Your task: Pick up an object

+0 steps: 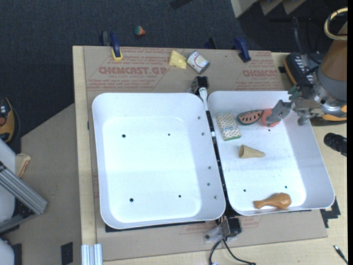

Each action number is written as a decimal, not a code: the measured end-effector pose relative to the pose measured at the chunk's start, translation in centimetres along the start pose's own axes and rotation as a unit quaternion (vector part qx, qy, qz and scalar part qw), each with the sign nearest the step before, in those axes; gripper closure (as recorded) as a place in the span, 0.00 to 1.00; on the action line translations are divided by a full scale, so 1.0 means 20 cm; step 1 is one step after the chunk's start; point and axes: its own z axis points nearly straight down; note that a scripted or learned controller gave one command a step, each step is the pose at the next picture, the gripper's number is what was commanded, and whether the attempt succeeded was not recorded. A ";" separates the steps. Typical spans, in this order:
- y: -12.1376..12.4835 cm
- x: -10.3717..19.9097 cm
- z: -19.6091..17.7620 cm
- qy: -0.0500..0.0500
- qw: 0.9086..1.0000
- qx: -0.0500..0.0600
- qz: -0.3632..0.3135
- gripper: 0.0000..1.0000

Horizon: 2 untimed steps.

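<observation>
Pincer [279, 110] sits low at the far edge of the right bin [309, 164], its opening and hold indiscernible from above; a small red-orange toy [269, 118] lies touching it, watermelon slice [250, 117] just leftward, long axis pointing at the pincer.

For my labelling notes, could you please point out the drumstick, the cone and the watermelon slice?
drumstick [272, 202]: camera view, meaty middle.
cone [251, 152]: camera view, mid-body.
watermelon slice [250, 117]: camera view, red flesh.
</observation>
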 end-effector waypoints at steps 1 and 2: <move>0.00 0.25 0.55 0.002 1.000 0.004 -0.002 0.00; 0.06 0.34 0.66 0.001 1.000 0.002 -0.001 0.00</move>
